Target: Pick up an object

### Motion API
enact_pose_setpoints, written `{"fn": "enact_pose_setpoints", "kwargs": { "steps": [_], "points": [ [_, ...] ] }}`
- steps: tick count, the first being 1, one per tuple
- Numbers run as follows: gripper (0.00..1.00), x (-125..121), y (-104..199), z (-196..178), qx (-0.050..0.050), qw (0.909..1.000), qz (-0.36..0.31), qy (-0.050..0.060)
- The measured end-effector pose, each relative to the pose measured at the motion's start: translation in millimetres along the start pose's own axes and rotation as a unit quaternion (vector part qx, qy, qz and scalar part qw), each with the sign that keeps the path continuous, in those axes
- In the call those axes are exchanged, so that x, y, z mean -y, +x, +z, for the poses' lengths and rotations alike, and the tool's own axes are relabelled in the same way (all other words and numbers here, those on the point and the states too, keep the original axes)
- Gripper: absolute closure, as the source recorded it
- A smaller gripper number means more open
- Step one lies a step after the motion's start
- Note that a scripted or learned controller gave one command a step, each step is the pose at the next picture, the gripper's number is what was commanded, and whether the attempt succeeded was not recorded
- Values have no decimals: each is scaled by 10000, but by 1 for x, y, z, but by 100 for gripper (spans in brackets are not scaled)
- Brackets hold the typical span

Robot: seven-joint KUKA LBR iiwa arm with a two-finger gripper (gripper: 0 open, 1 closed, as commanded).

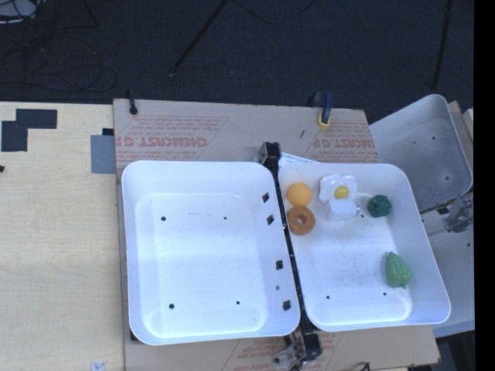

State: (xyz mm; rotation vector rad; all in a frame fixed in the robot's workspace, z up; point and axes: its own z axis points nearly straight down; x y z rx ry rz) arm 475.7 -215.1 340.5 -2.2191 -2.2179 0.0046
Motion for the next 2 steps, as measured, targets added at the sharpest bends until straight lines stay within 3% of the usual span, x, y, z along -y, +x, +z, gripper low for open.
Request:
{"fn": "enact_pose_setpoints", "kwargs": {
  "steps": [2],
  "points": [
    [100, 0, -2, -19, -1, 10000, -25, 13]
  ]
}}
